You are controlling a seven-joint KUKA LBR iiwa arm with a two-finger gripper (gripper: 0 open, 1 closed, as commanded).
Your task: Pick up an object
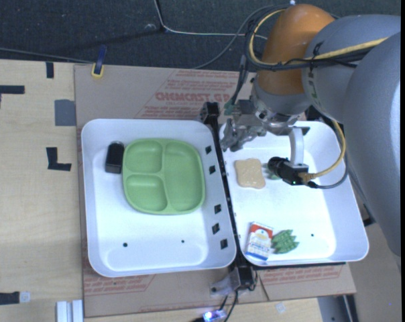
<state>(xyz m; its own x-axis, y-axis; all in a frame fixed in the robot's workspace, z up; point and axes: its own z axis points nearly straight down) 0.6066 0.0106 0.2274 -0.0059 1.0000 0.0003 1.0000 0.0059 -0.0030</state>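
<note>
smooth green plate with three compartments; beige flat lump.

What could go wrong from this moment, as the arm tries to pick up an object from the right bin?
1. The end effector hangs close to the divider between the bins; descending there, it might strike it.
2. The tan slice lies flat, so the grasp may slip off.
3. The small packet touches the green toy; one may drag the other.

A cardboard sheet lies under 2 white bins, black cable behind.
</note>
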